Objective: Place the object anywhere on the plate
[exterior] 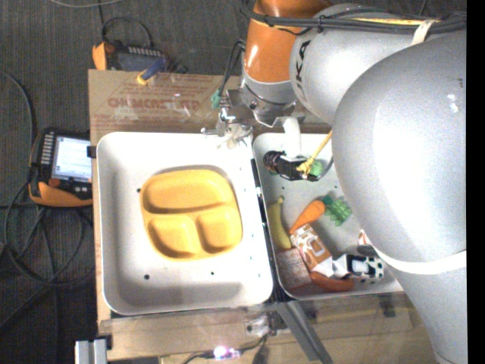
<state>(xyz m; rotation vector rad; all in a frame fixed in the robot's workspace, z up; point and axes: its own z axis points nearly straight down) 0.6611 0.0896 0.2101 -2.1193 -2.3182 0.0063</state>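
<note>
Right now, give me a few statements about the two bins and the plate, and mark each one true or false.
1. The yellow plate lies in the left bin. True.
2. The plate has three compartments. True.
3. A toy carrot lies on the plate. False: it lies in the right bin, among other items.
4. The arm reaches in from the view's left. False: it comes in from the right.
5. A banana lies by the right bin's left wall. True.
6. The plate is blue. False: it is yellow.
</note>
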